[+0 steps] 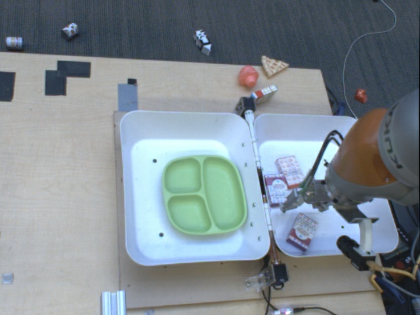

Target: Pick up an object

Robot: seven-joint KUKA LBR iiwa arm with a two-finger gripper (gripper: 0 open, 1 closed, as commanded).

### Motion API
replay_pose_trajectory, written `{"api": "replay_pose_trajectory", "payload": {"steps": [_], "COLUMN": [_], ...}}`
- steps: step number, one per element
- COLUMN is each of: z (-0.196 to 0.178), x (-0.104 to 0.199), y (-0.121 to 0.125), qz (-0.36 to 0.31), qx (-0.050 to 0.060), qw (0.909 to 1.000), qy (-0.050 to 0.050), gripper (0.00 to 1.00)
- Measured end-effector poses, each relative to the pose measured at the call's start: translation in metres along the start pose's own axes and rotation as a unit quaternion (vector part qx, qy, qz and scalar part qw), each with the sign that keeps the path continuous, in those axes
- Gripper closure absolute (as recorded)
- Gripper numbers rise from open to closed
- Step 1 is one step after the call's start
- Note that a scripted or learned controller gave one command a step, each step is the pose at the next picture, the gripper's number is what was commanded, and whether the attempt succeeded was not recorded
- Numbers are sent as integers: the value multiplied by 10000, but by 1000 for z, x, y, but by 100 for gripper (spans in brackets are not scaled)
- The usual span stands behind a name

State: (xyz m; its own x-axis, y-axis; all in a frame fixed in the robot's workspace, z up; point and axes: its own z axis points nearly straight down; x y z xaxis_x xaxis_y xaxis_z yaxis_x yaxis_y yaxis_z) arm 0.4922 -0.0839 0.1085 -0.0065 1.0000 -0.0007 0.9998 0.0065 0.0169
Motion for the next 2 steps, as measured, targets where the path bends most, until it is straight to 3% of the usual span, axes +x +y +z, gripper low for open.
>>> {"api": "replay_pose_trajectory", "payload": {"steps": [1, 2], "z": [22, 10], "x": [-12, -12], "y": [-4, -2], "qz": [21, 5], "qx": [53, 20], "qw": [10000, 10000], "qy": [8, -1], "gripper": [0, 100]}}
